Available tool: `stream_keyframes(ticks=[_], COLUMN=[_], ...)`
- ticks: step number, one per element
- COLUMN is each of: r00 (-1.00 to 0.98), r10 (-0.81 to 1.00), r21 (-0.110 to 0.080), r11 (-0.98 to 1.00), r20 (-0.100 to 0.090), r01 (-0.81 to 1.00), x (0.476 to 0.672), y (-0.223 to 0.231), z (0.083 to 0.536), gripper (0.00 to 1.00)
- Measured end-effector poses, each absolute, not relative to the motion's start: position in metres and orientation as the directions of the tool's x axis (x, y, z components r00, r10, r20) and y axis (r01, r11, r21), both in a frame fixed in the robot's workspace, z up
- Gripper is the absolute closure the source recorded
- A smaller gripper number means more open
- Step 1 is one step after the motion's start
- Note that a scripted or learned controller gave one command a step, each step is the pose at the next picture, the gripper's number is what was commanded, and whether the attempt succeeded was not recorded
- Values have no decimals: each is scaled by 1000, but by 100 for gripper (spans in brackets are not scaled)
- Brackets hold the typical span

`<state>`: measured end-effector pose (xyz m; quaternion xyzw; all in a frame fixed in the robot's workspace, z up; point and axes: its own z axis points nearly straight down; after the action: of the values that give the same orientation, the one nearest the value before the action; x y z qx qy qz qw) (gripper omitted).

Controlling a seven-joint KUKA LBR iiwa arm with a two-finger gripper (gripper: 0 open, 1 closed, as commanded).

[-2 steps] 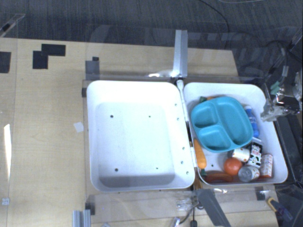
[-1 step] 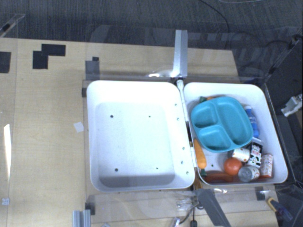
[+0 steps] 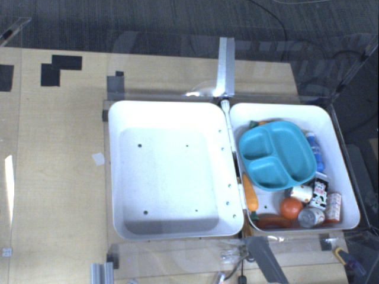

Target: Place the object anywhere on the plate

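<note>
A turquoise divided plate [image 3: 277,154] lies tilted in the right bin [image 3: 331,123], resting on other items. Around its lower edge sit an orange carrot-like piece [image 3: 251,196], a red-orange ball [image 3: 291,207], a grey can top [image 3: 308,217], a small white cup [image 3: 301,193], a dice-patterned box [image 3: 320,193] and a red-and-white packet [image 3: 333,208]. A blue item [image 3: 314,148] peeks out at the plate's right edge.
The left bin [image 3: 169,167] stands beside the right one, joined along a metal divider [image 3: 232,158]. A metal post [image 3: 226,67] rises behind the bins. Wooden bench top [image 3: 53,170] stretches to the left, with black markers [image 3: 59,68] at the far left.
</note>
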<state>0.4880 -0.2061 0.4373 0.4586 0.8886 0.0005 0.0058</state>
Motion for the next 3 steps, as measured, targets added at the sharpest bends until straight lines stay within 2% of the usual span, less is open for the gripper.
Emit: stream_keyframes(ticks=[1, 2, 3], r00=[-580, -350, -269], r10=[815, 937, 963], r21=[6, 6, 8], r11=[580, 350, 269], r20=[-10, -6, -4], r01=[815, 937, 963], x=[488, 572, 508], y=[-206, -205, -165], z=[437, 436, 437], gripper=[0, 0, 0])
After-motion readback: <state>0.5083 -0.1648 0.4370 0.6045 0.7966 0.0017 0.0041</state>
